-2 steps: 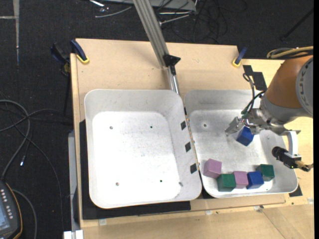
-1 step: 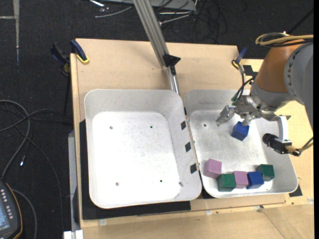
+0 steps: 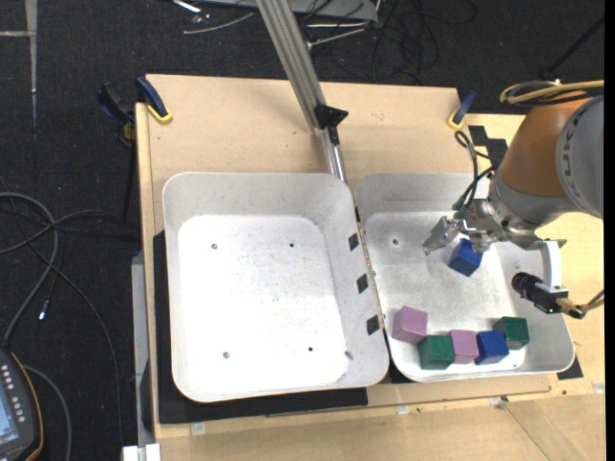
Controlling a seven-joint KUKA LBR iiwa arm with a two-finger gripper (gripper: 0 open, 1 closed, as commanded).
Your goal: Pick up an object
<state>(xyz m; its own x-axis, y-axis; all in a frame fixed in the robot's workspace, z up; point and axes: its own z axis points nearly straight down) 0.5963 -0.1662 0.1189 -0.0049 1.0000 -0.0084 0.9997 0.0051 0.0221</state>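
My gripper [image 3: 455, 242] hangs over the right bin [image 3: 404, 221], in its upper middle, and stands open. One grey finger [image 3: 435, 237] splays out to the left. A blue cube [image 3: 466, 258] sits tilted just below and to the right of that finger, under the wrist, with a small gap between them. I cannot see the cube clamped between the fingers. Along the bin's front edge lie a purple cube [image 3: 410, 323], a green cube [image 3: 436, 351], a second purple cube [image 3: 464, 345], another blue cube [image 3: 491, 345] and a dark green cube [image 3: 514, 331].
The left bin [image 3: 192, 200] lies beside the right one, sharing a raised middle rim [image 3: 362, 267]. A metal pole [image 3: 293, 51] slants in from the top to the bins' back edge. The arm's grey and orange body [image 3: 553, 161] overhangs the right bin's right side.
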